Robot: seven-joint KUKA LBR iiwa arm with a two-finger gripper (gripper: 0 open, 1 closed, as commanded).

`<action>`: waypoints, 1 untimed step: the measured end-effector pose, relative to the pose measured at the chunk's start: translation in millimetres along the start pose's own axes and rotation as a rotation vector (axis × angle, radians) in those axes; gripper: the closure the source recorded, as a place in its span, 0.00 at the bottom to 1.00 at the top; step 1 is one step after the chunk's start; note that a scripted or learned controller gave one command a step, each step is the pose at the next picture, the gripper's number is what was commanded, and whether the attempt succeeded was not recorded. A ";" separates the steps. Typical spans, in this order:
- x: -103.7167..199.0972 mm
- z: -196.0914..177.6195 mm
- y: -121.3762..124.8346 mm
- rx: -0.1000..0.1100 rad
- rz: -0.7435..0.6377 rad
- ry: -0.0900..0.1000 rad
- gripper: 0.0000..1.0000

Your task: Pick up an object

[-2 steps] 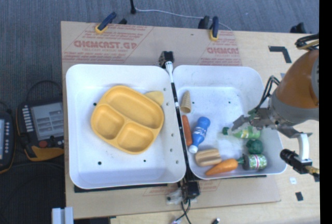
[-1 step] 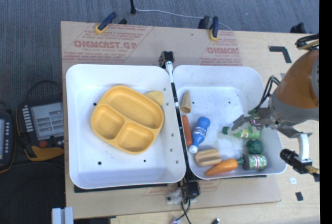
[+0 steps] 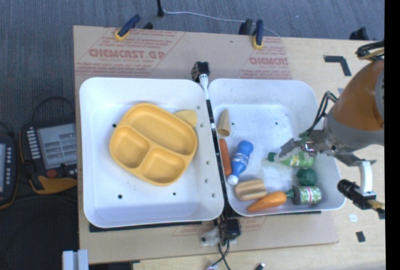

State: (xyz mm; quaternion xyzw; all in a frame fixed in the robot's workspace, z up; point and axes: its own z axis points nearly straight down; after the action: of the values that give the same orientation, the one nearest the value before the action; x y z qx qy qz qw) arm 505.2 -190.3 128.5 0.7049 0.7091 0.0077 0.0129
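Observation:
My gripper (image 3: 294,148) hangs low over the right side of the right bin (image 3: 262,90), reaching in from the right. It sits just above a pale green bottle (image 3: 287,161) lying on the bin floor, and I cannot see whether it touches the bottle. Close by lie a dark green piece (image 3: 306,176) and a green can (image 3: 307,195). Further left are a blue bottle (image 3: 241,156), a thin orange stick (image 3: 224,157), a cone (image 3: 223,122), a hot dog bun (image 3: 250,188) and an orange carrot (image 3: 267,201).
The left bin (image 3: 100,200) holds a yellow divided plate (image 3: 153,142) with a yellow wedge (image 3: 185,116) at its far edge. A black bracket (image 3: 200,70) sits at the top of the ridge between the bins. Clamps (image 3: 127,27) (image 3: 257,33) hold the board's far edge.

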 end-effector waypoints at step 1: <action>0.0 0.0 -0.1 0.001 0.000 0.000 0.00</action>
State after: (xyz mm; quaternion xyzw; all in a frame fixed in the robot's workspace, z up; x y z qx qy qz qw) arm 505.1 -190.2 128.5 0.7048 0.7092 0.0076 0.0125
